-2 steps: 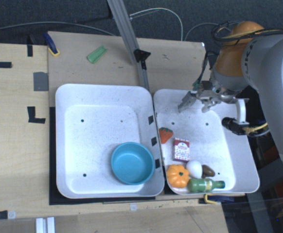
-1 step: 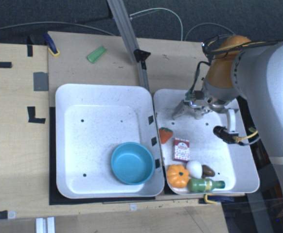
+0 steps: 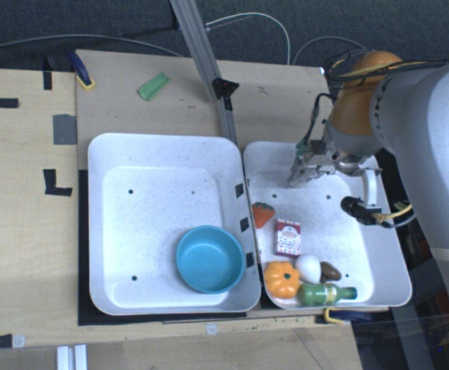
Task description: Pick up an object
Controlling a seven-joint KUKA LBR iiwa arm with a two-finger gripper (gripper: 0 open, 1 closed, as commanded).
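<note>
Claw (image 3: 300, 174) hangs low over the upper part of the right bin (image 3: 363, 245), near that bin's back wall, at the end of the grey arm (image 3: 410, 122) with its orange band (image 3: 356, 106); whether it is open or closed cannot be told from this slanted view, and nothing can be seen in its grasp; the things to pick lie well apart from it, gathered toward the front of the same bin; a small orange-red vegetable (image 3: 262, 214) sits against the bin's left wall; just beside it, a red and white box (image 3: 288, 237) lies flat; nearer the front edge an orange pumpkin (image 3: 281, 279) touches a white egg (image 3: 308, 268); a brown piece (image 3: 331, 270) lies just right of the egg; a green bottle (image 3: 326, 293) lies on its side along the front wall; in the left bin (image 3: 132, 160) a blue bowl (image 3: 209, 258) stands upright near the front right corner; on the bench behind the bins lies a green block (image 3: 153, 86).
</note>
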